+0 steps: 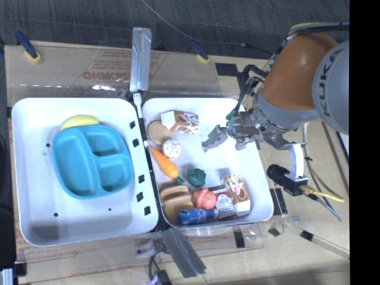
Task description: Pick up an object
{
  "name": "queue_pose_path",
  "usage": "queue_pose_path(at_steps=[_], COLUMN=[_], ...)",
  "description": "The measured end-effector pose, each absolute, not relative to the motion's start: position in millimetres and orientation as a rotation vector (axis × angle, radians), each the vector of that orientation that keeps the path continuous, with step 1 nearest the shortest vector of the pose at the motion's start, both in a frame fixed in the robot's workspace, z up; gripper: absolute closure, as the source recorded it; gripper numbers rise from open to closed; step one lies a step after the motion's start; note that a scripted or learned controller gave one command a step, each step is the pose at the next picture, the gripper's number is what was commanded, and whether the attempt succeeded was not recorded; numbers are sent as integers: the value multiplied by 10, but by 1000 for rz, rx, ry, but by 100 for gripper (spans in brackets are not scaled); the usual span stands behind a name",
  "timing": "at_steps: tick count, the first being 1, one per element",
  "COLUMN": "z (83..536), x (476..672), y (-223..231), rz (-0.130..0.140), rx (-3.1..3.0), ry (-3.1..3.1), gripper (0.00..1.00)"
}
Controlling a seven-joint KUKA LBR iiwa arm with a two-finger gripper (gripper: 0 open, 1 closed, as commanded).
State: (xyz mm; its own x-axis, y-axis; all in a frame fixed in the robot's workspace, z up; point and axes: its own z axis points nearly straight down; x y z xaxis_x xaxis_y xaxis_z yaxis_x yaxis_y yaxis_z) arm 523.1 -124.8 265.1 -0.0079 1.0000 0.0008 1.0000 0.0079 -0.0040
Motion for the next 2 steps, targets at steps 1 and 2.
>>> queue_pose_path(at_steps=[1, 2], z=[1024, 1127], x=[4767, 4777], y=[-1187, -1195], rz=[1, 1], rx=[-2008, -2004], ry=[-2412, -2418], gripper=[0, 100])
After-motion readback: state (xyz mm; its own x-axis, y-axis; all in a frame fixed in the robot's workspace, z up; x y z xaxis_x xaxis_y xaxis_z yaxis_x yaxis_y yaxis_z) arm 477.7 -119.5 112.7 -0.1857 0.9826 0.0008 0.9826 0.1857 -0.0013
